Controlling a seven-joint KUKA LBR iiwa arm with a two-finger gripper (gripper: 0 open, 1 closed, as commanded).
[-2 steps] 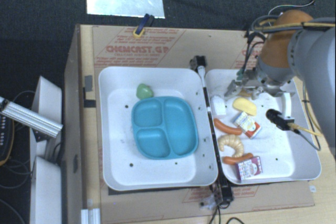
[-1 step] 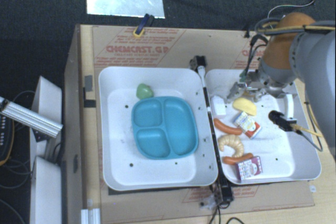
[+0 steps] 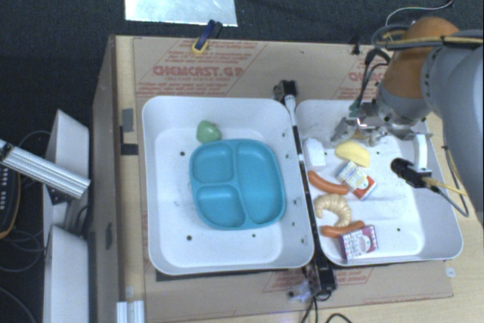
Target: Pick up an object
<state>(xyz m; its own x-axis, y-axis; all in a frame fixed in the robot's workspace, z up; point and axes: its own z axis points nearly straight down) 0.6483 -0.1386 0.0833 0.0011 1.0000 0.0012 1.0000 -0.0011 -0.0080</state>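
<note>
- We see the gripper [image 3: 355, 131] low over the back of the right bin [image 3: 442, 238], just beside a yellow toy fruit [image 3: 354, 153]; we cannot tell if it is wide or narrow, and nothing shows as held.
- We judge the yellow fruit the likely pick, since it is the nearest thing and lies in reach.
- Right bin clutter: an orange sausage [image 3: 327, 182], a croissant-like piece [image 3: 336, 208], a red-and-white carton [image 3: 355, 179], a maroon box [image 3: 358, 241] and a white piece [image 3: 314, 153] near the divider. They lie loose and close together, so a neighbour could get nudged.
- The left bin [image 3: 162, 163] has a blue divided plate [image 3: 236, 184] with a green piece [image 3: 209, 132] touching its back edge, well apart from the arm.
- The cardboard sheet [image 3: 227, 68] under the bins has red print that reads roughly "CHEMCAST GP".
- The carton and box labels are too small to read.
</note>
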